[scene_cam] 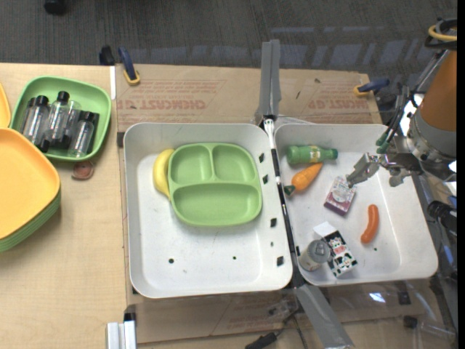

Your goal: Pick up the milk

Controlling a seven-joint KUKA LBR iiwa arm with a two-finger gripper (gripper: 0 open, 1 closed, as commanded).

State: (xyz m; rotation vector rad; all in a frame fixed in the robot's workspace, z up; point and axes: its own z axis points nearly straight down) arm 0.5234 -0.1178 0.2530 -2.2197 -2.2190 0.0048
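Observation:
The milk is a small carton with black-and-white cow patches, lying in the right bin near its front edge. A grey can lies against the carton's left side. My gripper hangs over the middle of the right bin, slanting down and to the left from the wrist at the right. Its tip is just above a purple-and-pink packet, well behind the milk and apart from it.
The right bin also holds a green bottle, a carrot and a red sausage. A green divided plate over a yellow banana sits in the left bin. Orange plates and a green tray of bottles stand at far left.

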